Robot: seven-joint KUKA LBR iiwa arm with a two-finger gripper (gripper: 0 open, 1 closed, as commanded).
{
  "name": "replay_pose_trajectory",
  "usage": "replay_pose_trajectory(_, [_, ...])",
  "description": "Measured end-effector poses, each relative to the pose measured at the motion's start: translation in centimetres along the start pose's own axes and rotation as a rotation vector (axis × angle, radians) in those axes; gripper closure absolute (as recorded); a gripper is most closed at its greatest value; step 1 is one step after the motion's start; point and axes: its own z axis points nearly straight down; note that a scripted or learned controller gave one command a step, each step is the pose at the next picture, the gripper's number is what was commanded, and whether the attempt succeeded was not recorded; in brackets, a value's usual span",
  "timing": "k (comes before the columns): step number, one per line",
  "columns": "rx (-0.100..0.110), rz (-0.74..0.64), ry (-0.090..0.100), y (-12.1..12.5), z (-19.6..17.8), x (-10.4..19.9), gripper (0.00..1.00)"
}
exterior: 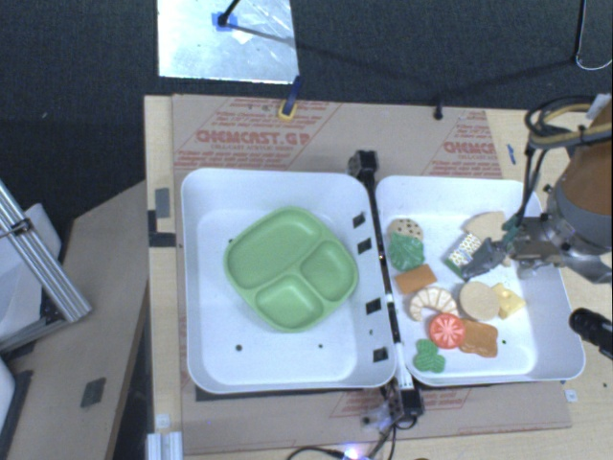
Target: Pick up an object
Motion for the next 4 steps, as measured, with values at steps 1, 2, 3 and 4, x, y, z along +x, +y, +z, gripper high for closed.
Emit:
replay_pose_trajectory(1, [-0.010, -0.003, -0.002, 0.2, -0.5, 0.0, 0.00])
replay_pose_trajectory(2, [-0.004, -0.001, 0.000, 0.3, 5.6, 0.7, 0.00])
replay_pose_trajectory(3, [-0.005, 0.000, 0.000, -0.1, 9.9, 0.7, 0.00])
replay_pose_trajectory(4, [-0.004, 0.000, 0.000, 0.3, 15.8, 1.4, 0.00])
